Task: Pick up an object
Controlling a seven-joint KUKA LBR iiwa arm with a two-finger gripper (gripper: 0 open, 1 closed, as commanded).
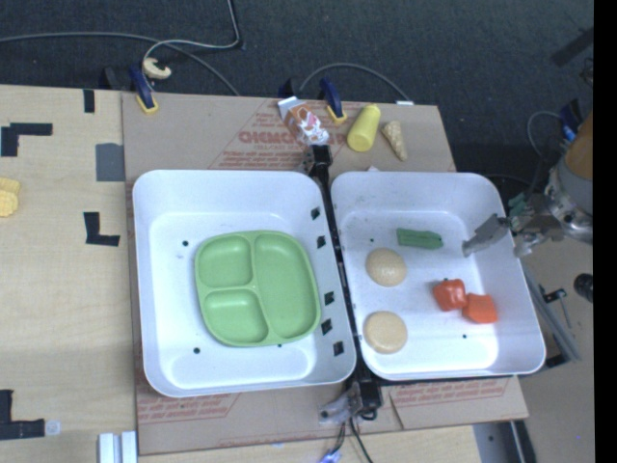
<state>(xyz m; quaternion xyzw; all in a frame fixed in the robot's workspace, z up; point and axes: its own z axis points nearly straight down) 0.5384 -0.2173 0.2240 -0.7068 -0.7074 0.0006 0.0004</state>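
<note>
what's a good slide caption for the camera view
Gripper over right bin beside green block; green tray in left bin.

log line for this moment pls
gripper: over right bin edge, holding nothing | nearest: green block | tray: left bin

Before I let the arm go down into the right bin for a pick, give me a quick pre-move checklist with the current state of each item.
1. Gripper holds nothing: ok, nothing shows between its fingers and it sits at the right bin's right rim.
2. Fingers spread for a grasp: cannot tell, too small and blurred.
3. Targets in the right bin: ok; green block, two tan round pieces, and red pieces lie on the floor.
4. Nearest target stands apart: ok, the green block has bare floor around it.
5. Red pieces separable: not ok, they touch each other.
6. Left bin out of the path: ok, the green divided plate lies there, beyond the divider.
</note>
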